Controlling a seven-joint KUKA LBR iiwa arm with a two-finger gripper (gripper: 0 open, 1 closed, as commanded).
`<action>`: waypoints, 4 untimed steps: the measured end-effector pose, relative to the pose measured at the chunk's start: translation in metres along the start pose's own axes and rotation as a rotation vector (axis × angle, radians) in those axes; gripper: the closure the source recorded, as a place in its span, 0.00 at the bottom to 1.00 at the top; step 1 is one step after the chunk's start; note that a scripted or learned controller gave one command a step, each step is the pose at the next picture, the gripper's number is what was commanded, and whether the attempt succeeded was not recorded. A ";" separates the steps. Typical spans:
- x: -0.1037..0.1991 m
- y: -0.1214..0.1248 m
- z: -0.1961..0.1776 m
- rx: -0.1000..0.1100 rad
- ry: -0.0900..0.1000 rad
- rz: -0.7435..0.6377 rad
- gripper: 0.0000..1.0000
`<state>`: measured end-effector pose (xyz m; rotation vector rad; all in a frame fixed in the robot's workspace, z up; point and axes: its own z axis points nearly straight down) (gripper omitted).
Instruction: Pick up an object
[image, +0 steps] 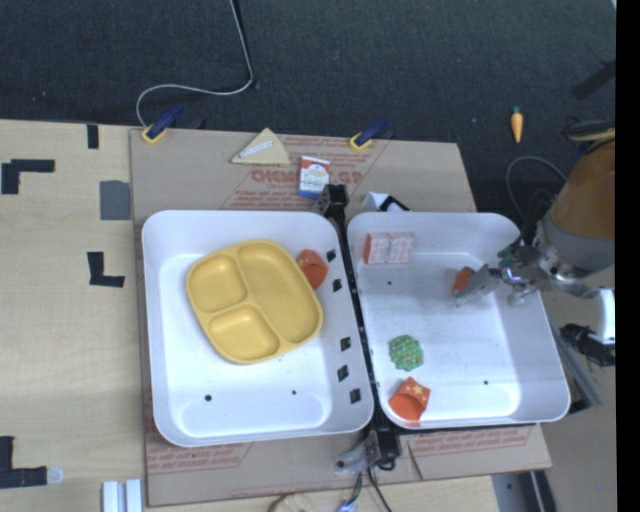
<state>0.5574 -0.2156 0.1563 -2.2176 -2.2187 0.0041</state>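
Arm (590, 215) reaching in low over right bin (520, 395), gripper (478, 284) beside small orange object (462, 279), perhaps touching it, fingers' opening impossible to tell

2 white bins (160, 300), 1 yellow tray (252, 300), 1 green toy (405, 351).
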 end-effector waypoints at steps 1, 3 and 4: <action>-0.008 0.067 0.069 -0.011 -0.003 -0.002 0.00; 0.067 0.112 0.070 -0.007 -0.001 -0.002 1.00; 0.135 0.058 -0.029 -0.007 -0.001 -0.003 1.00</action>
